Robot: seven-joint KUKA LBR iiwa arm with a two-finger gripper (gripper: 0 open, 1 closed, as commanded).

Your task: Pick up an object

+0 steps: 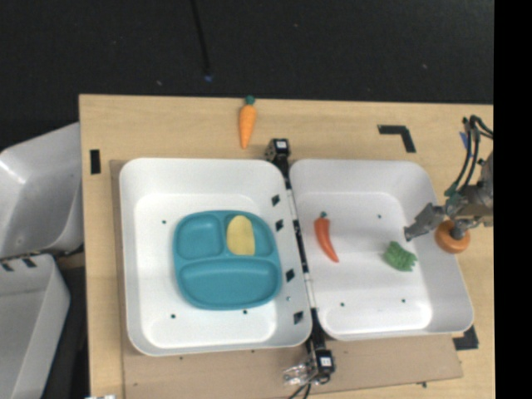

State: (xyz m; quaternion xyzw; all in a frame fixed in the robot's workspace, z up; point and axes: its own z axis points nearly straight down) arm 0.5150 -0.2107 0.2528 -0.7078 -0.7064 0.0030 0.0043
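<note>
tray (218, 283) in left bin (141, 306), pepper (326, 238) in right bin (374, 314)

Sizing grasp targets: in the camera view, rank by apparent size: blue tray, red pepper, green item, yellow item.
1. blue tray
2. yellow item
3. red pepper and green item: look too alike to rank.

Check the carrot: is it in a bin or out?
Out. The carrot lies on the bare bench beyond the left bin, clear of its rim.

Light wooden bench (183, 123) against dark black floor (249, 32)
</note>
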